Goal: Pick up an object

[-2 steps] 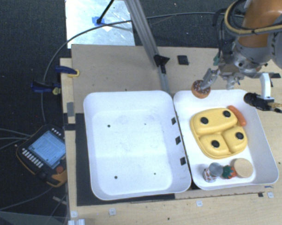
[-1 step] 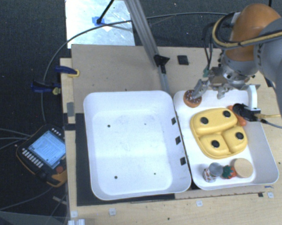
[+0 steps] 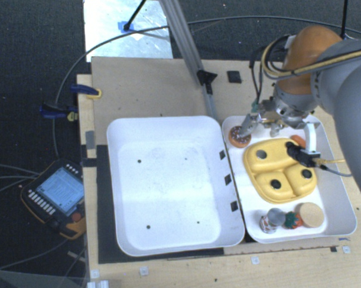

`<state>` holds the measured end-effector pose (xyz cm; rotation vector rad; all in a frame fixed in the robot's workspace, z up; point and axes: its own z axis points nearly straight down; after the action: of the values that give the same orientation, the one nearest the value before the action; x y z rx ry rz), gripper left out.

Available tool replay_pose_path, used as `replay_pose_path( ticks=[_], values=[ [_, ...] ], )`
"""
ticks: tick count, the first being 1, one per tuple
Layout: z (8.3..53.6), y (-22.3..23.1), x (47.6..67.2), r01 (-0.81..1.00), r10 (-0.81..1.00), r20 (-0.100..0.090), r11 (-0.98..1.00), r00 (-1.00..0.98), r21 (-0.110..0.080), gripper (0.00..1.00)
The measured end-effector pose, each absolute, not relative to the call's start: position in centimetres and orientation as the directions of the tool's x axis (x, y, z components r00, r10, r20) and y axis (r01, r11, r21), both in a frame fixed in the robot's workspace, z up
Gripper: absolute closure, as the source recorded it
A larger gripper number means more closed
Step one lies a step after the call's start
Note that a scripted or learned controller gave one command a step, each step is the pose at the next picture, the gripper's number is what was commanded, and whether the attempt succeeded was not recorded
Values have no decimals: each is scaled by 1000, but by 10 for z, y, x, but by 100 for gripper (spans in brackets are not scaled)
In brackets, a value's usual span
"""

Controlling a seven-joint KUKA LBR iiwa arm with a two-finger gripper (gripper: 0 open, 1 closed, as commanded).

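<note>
One hand (image 3: 246, 130) low over brown ring (image 3: 236, 135) beside yellow tray (image 3: 280, 171) in right bin (image 3: 334, 191), can't tell if open or closed.

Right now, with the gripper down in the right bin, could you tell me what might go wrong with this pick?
1. The gripper is beside a small brown disc close to the wall of the right bin; it may scrape the wall or merely push the disc.
2. The yellow toy lies just next to the gripper, so it could get knocked sideways.
</note>
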<state>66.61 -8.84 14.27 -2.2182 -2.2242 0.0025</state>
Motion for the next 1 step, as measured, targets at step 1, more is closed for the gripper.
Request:
replay_pose_path(
  ticks=[1],
  values=[
    [93,-97,664,1000,1000,-13,1,-1,-11,0]
  ],
)
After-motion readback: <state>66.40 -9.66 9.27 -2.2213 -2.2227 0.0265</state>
